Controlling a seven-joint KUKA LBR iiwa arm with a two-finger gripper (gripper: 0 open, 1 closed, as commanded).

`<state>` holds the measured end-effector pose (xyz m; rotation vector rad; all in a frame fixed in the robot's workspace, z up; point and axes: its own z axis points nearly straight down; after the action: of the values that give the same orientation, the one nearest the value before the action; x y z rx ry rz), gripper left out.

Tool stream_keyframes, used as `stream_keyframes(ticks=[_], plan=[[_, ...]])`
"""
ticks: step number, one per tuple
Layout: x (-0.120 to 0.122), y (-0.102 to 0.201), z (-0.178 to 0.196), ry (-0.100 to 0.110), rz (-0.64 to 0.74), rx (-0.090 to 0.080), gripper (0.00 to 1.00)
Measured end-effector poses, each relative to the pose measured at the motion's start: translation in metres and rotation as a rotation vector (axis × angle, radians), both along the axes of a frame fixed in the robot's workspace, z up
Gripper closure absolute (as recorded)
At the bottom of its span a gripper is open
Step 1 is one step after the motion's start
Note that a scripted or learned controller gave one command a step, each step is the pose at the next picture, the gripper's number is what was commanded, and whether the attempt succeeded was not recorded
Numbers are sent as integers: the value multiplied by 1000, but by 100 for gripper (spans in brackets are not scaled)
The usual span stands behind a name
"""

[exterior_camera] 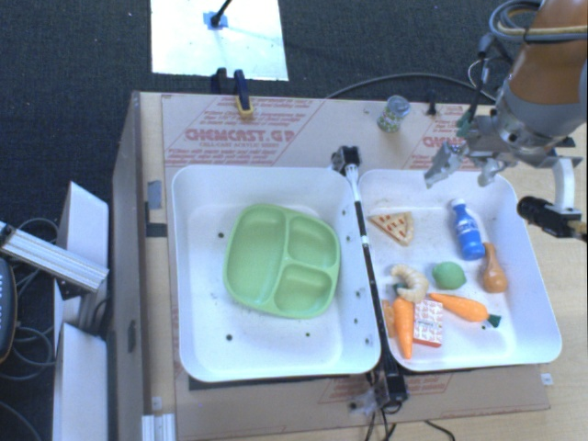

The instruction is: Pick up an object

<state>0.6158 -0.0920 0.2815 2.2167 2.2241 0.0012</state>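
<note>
**Claw spread over the right bin's far edge, nothing in it**

Your candidates for picking all lie in the right bin (528, 246). Near its far side you have a pizza slice (393, 227), tan with a darker crust, and a blue bottle (467, 231) with a white cap, lying along the bin. Just beside the bottle's lower end sits a brown drumstick (493, 269). Toward the middle you see a green round lump (449, 275) and a pale curled shrimp (410, 282) just beside it. Nearer the front edge lie two carrots: one (459, 307) long, pointing right with a dark tip, the other (402, 325) running front to back, touching a red and white block (428, 323).

The left bin (197, 246) holds a light green divided plate (282, 260).

The arm (547, 53) comes in from the upper right, its orange band and grey wrist bent down toward the far rim of the right bin. The claw (466, 165) hangs there with its two fingers (442, 166) splayed apart, holding nothing, well apart from the bottle below it.

The arm's upper part is cut off at the frame's edge. A small jar-like thing (394, 114) stands on the tabletop (276, 131) behind the bins; its label is too blurred for you to read.
</note>
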Motion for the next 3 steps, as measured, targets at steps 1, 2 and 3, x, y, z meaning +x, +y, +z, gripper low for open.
stream_keyframes(ticks=[1,2,3], plan=[[6,-70,-24,-1,-1,-1,0],[45,-111,-197,0,-1,-1,0],[47,-111,-185,-5,1,-2,100]])
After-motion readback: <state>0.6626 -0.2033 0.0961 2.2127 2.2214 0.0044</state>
